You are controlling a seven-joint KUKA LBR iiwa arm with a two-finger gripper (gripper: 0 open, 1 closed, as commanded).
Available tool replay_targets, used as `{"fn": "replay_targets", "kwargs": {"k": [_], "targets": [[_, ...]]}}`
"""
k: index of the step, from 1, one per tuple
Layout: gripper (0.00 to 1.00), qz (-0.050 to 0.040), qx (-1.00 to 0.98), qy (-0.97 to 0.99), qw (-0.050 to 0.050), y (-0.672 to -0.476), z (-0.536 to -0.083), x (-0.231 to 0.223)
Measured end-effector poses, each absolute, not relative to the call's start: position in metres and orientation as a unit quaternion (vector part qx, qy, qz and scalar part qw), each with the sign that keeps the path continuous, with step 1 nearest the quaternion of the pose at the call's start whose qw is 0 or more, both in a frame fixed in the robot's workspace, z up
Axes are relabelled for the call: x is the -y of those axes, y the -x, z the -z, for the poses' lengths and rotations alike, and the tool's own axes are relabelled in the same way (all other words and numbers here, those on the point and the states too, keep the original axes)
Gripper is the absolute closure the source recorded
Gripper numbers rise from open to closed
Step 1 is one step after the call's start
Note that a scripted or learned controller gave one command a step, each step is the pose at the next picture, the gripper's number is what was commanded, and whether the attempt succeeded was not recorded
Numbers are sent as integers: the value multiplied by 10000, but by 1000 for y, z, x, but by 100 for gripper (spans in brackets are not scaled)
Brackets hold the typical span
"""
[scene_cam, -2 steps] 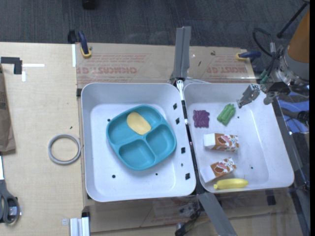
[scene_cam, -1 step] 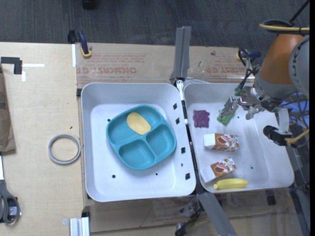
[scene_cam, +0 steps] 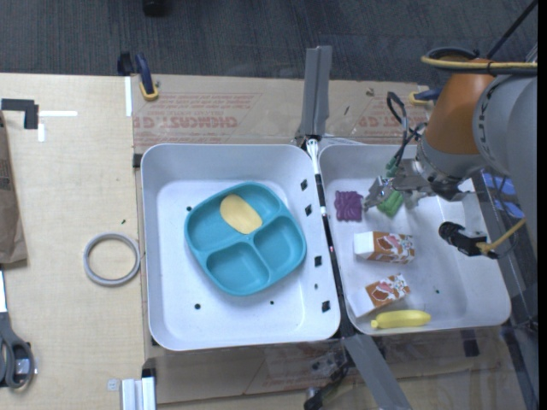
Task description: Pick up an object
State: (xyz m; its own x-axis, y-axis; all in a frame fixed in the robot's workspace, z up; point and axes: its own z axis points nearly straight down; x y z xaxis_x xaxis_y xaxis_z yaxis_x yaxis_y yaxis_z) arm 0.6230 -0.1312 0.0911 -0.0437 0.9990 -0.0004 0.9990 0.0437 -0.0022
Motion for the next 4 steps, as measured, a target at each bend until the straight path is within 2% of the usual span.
{"fn": "replay_targets", "kwargs": {"k": [1, 2, 3, 4], "targets": [[100, -20, 7212, 6928, 18, -622, -100, 133], [100, -5, 6888, 7249, -3, -641, -192, 59], [0, -10, 6889, 7249, -1, -641, -191, 59], [0, -13, 7182, 6959, 9, -603, -100, 100]]}}
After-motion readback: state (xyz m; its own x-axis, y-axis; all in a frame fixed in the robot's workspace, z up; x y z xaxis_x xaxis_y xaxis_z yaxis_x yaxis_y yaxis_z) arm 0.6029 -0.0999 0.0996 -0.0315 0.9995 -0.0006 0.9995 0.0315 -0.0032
